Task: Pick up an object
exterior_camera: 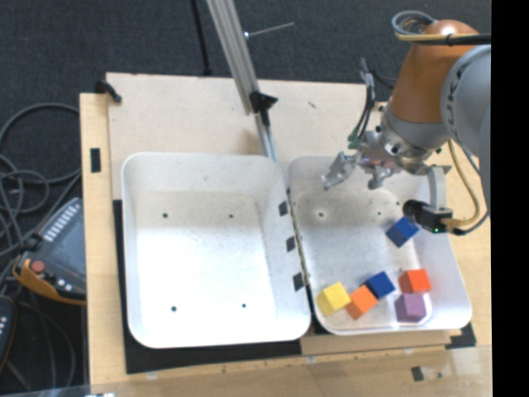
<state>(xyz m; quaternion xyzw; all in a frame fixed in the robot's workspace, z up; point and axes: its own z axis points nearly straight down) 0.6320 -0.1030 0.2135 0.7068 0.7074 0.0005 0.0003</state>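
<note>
Hovering over the right bin, the gripper has its fingers spread apart, nothing between them.
Blue cube sits nearby; five more blocks cluster along the bin's near edge.

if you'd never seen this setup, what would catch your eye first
Probably the cluster of coloured blocks in the near corner of the right bin: a yellow block, an orange block, a blue block, a red block and a purple block. Then the grey and orange arm coming in from the right, its open gripper over that bin's far end, with another blue block lying apart.
</note>
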